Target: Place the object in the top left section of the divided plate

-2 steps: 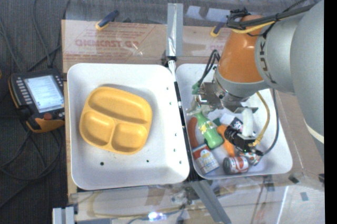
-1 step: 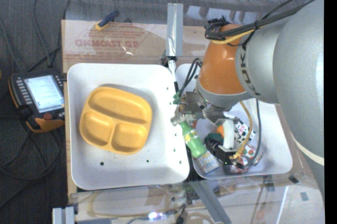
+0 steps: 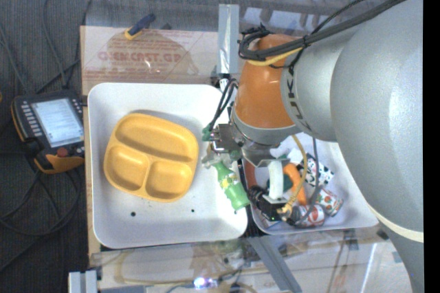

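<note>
grey arm [image 3: 371,78] with its orange band fills the right side, nearest the lens, reaching down over the seam between the two white bins. below its wrist the jaws [image 3: 221,154] sit at the left bin's [image 3: 137,230] right edge; whether they are apart or clamped i cannot tell. a green object [image 3: 232,190] lies just beneath them, near the rim. the yellow divided plate [image 3: 151,155] sits bare, so placement into its top left section looks not yet done.
</note>
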`<state>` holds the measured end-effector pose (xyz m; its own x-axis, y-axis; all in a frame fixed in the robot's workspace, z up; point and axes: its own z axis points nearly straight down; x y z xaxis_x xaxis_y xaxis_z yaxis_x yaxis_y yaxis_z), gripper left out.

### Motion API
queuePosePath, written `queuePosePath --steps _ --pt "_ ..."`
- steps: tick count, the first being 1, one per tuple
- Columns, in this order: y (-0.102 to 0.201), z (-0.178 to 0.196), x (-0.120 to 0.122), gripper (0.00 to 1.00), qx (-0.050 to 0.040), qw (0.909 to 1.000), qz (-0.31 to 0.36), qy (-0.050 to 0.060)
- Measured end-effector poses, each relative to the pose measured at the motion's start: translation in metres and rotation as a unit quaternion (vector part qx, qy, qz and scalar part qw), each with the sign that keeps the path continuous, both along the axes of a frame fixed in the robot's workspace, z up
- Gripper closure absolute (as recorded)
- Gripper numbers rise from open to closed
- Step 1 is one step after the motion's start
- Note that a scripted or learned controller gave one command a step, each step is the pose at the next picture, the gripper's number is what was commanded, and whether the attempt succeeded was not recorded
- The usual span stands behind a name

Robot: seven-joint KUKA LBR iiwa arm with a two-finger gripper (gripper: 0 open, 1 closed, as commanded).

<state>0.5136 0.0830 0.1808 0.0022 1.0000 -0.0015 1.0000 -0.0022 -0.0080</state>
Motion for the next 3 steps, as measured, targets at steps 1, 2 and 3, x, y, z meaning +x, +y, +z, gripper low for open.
queuePosePath --steps 1,2,3 --pt "0.046 0.025 -0.001 1.00 -0.0017 0.9963 -0.085 0.000" --pt "0.054 0.043 0.030 1.00 -0.0030 0.9907 -0.136 -0.001" --pt "0.034 -0.015 0.040 1.00 -0.0030 0.9919 -0.127 -0.001"
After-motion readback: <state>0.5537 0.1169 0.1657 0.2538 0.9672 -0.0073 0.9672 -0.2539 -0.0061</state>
